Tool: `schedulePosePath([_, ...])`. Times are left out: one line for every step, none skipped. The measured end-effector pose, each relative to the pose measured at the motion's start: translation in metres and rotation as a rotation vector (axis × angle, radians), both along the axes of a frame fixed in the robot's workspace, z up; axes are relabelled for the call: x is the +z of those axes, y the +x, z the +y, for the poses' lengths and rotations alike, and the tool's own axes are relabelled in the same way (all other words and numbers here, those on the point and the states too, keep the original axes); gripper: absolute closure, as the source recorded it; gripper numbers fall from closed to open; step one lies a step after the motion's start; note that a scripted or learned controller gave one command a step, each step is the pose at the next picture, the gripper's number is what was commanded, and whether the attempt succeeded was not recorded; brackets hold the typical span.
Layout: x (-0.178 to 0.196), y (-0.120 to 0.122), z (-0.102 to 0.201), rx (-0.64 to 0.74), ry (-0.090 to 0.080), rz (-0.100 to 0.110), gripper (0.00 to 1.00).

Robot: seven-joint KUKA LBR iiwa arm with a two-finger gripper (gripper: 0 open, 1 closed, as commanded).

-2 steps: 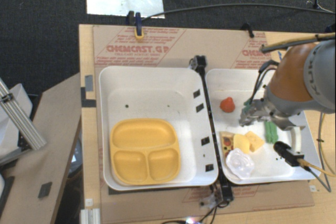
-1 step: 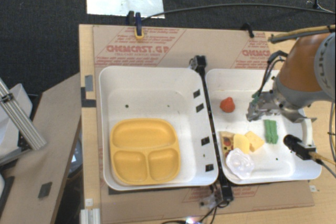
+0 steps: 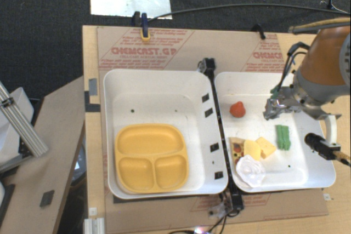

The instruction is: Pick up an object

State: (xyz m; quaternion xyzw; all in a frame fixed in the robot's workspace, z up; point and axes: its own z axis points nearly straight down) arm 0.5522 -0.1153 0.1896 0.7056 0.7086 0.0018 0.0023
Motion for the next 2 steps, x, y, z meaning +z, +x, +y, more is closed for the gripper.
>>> schedulePosePath([0.044,0.002,0.004,0.001,0.000,-0.001,1.00])
schedulePosePath([0.047,-0.012,0.054,0.005,0.002,0.004,1.00])
